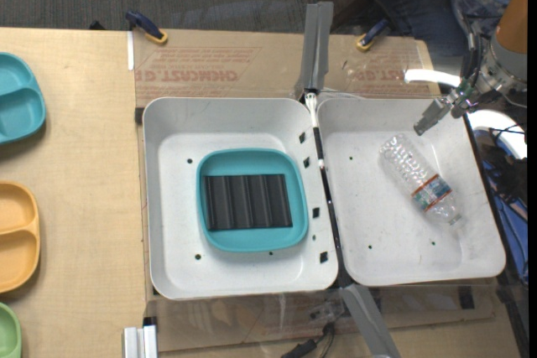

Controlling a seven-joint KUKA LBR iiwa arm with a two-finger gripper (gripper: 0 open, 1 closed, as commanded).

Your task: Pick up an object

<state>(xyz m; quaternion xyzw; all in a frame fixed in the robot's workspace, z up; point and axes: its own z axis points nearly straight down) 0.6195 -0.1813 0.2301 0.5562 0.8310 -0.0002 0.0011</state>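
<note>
While the claw (430, 118) hovers over the right bin's (369, 251) upper right corner, finger state hard to tell, nothing seen in it, bottle (419, 178) lying diagonally on that bin's floor just below, teal tray (251, 244) in left bin (168, 180).

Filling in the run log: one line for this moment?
end effector: over right bin, upper edge | plastic bottle: lying in right bin, ungrasped | teal tray: left bin

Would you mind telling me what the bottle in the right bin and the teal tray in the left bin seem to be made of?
The bottle looks like thin clear plastic: see-through, crinkled, glinting, with a printed label. The teal tray looks like moulded opaque plastic with a smooth, slightly matte rim; its dark ribbed centre could be rubber or plastic.
</note>
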